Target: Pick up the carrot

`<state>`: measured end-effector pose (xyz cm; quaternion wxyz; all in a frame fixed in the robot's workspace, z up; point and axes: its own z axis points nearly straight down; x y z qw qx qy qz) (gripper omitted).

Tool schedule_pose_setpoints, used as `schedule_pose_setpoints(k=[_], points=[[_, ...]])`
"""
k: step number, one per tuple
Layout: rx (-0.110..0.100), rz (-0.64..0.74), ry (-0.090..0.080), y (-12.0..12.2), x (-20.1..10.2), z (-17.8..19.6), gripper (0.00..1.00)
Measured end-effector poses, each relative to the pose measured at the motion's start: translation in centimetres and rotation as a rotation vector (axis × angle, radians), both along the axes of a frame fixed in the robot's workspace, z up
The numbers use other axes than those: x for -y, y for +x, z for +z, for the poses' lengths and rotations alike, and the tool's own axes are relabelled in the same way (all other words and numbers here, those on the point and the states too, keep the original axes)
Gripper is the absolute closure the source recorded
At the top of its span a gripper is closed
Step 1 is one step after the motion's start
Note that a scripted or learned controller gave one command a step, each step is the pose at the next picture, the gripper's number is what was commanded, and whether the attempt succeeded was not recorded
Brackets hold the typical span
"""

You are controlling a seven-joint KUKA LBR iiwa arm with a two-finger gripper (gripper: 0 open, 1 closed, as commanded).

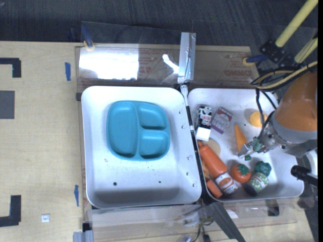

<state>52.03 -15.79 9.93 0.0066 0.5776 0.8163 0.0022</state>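
— What carries everything?
— A pale wooden bench, marked with black corner brackets and blue tape.
— What lies directly on it?
— Two shallow white bins side by side, touching: the left bin and the right bin. Clear plastic sheeting lies beyond them.

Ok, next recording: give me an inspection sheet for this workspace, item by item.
Surface: two white bins, left bin and right bin, on a wooden bench.
Job's things: carrot lies in the right bin.
Clutter: blue divided tray in left bin; orange bottle, tomato, cow-print carton in right bin.
End effector: beside the carrot's lower end; grip unclear.
Cables: black cables near the arm.
Surroundings: dark carpet.
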Motion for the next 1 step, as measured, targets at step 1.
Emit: schedule_pose_setpoints(k=[1], points=[[-0.007, -0.425, 0.007, 6.00, -0.84, 7.47, 1.00]])
